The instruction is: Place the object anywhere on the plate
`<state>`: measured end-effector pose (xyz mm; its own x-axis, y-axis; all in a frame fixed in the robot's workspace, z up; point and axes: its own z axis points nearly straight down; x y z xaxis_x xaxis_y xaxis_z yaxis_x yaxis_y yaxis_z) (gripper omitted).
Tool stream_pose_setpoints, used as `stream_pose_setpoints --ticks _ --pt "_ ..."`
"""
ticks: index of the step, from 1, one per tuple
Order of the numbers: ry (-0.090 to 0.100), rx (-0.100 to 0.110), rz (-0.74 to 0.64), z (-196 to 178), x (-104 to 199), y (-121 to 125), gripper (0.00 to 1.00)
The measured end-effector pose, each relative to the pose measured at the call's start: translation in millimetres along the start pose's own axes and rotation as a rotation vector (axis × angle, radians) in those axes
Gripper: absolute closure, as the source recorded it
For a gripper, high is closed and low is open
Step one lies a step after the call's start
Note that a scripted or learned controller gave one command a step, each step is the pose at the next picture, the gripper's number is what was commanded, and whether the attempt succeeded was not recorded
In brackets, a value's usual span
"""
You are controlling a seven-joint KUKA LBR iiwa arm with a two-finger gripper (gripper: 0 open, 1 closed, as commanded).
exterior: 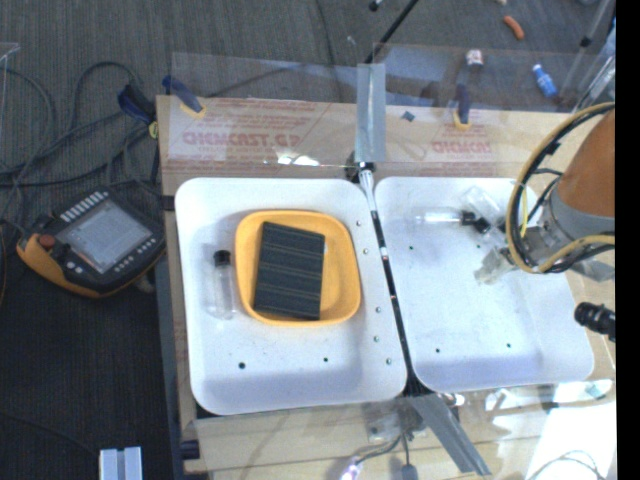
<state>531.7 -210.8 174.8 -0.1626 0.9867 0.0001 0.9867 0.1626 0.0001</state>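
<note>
Over the right bin (560, 368), near its far right side, hangs the gripper (497, 264), pale and half lost against the white floor; open or closed cannot be told, and nothing made out in its hold. Carried there by the grey arm (590, 183) with yellow and black cables (522, 218) looped at the wrist. Just beside it, toward the far wall, lies a clear tube (445, 218) with a dark tip, apart from the gripper. Well apart, across the seam where the bins meet, sits the left bin (290, 388) with the yellow plate (345, 288) near its middle. Flat on that plate, inside the rim, rests the dark ribbed slab (290, 268), probably the task's object, so judged as already placed and left alone on purpose. Between plate and left wall lies a small clear vial (222, 280) with a black cap, touching or nearly touching the plate's edge; could be knocked by any approach from that side. Off the bench to the left, on the carpet, rests an orange-edged teach pendant (95, 243), out of the way.
</note>
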Motion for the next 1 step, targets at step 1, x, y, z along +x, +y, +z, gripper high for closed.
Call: stream_pose_setpoints --ticks 1 --pt "0.0 0.0 0.0 0.0 -0.1 0.0 0.0"
